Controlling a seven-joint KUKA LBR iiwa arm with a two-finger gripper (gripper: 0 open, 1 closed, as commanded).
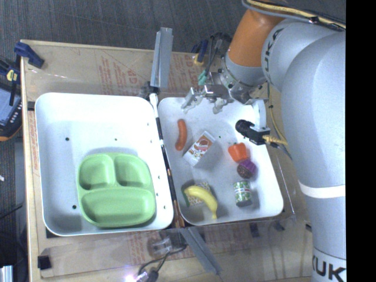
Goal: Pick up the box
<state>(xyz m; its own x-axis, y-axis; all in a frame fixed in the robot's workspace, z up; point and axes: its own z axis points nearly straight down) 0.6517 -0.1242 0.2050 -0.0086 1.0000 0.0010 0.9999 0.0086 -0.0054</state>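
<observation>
Box: you'll find the small white carton with red printed artwork (199, 148) lying tilted near the middle of the right-hand shallow white bin (276, 184).
Gripper: the silvery two-finger gripper (204, 99) hangs above the carton's far side, near the bin's back rim; its fingers stand apart, with nothing between them.
Neighbours: a reddish-orange sausage (181, 134) lies just left of the carton, a yellow banana (202, 197) nearer you, an orange carrot-like piece (238, 152) to its right.
Other bin: a green divided plastic tray (116, 189) sits well left of the carton.
</observation>
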